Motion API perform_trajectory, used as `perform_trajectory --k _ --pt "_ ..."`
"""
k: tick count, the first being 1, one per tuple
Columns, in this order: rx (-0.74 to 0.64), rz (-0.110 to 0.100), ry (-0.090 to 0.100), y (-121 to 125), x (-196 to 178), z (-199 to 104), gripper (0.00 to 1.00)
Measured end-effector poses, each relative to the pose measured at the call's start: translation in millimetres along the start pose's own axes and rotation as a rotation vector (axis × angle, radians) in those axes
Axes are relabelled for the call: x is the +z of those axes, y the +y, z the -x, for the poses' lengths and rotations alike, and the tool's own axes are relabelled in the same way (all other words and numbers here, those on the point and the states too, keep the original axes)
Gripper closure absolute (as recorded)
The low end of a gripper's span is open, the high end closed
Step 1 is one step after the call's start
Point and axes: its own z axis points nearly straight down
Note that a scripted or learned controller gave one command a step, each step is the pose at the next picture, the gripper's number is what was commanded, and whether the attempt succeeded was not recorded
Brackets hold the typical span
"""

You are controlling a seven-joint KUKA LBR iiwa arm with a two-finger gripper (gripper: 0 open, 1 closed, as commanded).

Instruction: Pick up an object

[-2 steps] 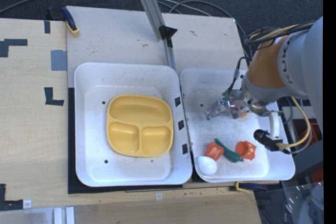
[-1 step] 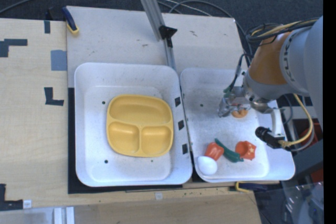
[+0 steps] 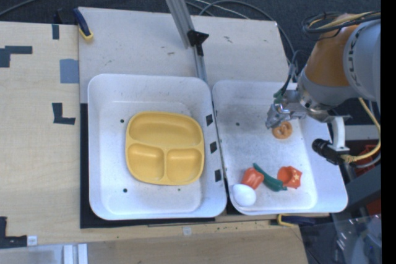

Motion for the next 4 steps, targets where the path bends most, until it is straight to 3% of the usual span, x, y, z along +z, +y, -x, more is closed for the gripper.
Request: perform_trajectory --k 2,4 --pt "-0.001 0.002 -0.001 5 -109 8 1.0" --pt "-0.005 -0.006 0.002 -9 -92 -100 1.0"
